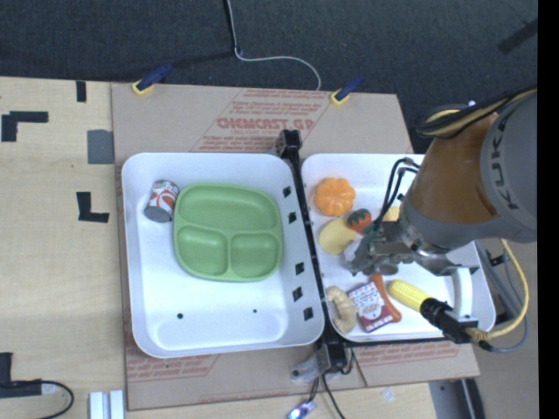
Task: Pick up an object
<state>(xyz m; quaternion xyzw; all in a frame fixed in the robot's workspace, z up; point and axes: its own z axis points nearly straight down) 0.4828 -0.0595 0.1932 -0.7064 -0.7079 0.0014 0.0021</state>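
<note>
On the wooden bench (52, 260), a cardboard sheet (262, 116) lies under two white bins; dark carpet (131, 20) stretches beyond at 12 o'clock. In the right bin (485, 308), nearest the camera, lie one red packet (371, 304), one tan piece (339, 308) and one yellow tool (409, 293). The arm (463, 182) enters from 3 o'clock, its gripper (371, 251) lowered among them; whether it grasps anything I cannot tell. Beyond sit one yellow fruit (334, 236) and one orange pumpkin (334, 195). The left bin (140, 312) holds one green tray (229, 231) and one can (161, 201) at 9 o'clock.
</note>
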